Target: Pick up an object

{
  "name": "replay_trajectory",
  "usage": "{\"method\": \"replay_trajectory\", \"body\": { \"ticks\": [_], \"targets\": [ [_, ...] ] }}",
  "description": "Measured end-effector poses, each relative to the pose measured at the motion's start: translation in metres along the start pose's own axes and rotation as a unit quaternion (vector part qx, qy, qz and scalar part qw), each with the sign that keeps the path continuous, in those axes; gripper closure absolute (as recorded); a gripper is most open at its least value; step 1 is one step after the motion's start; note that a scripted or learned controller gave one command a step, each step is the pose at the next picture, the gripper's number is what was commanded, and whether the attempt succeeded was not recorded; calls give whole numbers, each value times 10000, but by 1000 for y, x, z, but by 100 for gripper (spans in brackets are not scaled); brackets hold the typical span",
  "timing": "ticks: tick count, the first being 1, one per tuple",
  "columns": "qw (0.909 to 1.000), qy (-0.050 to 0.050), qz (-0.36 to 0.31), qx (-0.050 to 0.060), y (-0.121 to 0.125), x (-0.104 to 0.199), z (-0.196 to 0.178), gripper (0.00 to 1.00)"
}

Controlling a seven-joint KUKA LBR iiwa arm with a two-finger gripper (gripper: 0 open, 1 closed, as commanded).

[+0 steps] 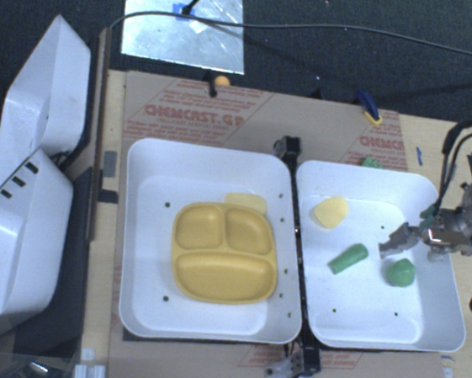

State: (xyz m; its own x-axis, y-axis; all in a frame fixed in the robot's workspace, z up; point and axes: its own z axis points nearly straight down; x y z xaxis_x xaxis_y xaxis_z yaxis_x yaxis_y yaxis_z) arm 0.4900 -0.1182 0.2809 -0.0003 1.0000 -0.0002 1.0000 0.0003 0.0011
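In the right bin (373,327) lie three small objects: a pale yellow rounded piece (330,212), a green cylinder (347,258) and a green rounded lump (399,271). My gripper (417,245) hovers at the bin's right side, just above and slightly right of the green lump. Its fingers are spread apart and nothing is between them. The green cylinder lies a short way to the gripper's left.
The left bin (148,216) holds a yellow divided plate (224,253) and a pale yellow block (246,202) behind it. A black clamp (287,146) sits where the bins meet. Cables run along the arm at the right edge.
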Motion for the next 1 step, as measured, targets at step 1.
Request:
{"method": "replay_trajectory", "body": {
  "ticks": [1],
  "targets": [
    [10000, 2, 18, 20, 45, -64, 51, 0]
  ]
}}
